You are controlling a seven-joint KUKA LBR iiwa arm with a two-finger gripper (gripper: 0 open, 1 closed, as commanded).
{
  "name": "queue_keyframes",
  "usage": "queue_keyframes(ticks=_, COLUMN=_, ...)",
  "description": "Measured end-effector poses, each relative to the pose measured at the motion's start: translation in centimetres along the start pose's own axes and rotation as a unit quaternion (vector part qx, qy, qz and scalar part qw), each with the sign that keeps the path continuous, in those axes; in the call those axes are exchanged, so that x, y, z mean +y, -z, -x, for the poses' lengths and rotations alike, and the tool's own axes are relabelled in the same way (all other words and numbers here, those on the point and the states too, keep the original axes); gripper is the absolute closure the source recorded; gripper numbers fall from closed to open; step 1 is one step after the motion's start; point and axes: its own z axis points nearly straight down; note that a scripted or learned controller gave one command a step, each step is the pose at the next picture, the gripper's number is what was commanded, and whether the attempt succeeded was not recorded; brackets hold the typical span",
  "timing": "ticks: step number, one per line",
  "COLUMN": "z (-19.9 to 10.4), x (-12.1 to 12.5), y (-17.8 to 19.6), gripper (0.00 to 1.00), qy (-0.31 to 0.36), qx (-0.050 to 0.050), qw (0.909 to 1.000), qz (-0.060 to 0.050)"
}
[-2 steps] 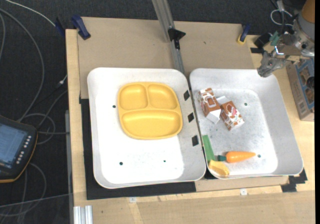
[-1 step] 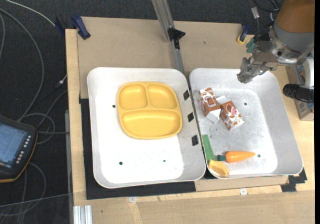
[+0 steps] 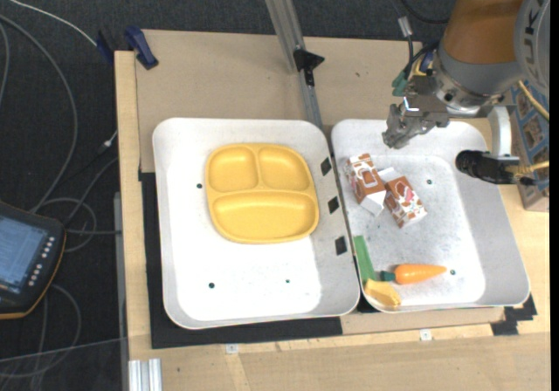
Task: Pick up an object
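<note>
My gripper [image 3: 398, 133] hangs over the far edge of the right bin [image 3: 489, 232], with nothing seen between its fingers. Just in front of it and to the left lie two small brown-and-white cartons, one [image 3: 365, 177] closer to the gripper and the other [image 3: 403, 201] beside it toward the bin's middle. An orange carrot [image 3: 419, 273] lies near the front edge of the right bin. A green stick [image 3: 362, 257] and a yellow piece [image 3: 383, 294] sit at the bin's front left corner.
The left bin [image 3: 253, 293] holds a yellow divided plate [image 3: 260, 191]. A metal pole [image 3: 284, 5] slants up from between the bins at the back. The wooden bench [image 3: 218, 75] surrounds both bins.
</note>
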Motion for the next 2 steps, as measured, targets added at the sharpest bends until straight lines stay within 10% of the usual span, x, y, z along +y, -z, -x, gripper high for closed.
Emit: queue_keyframes(ticks=2, z=-10.7, x=-1.6, y=-1.4, gripper=1.00, qy=0.000, qx=0.000, qw=1.0000, qz=-0.001)
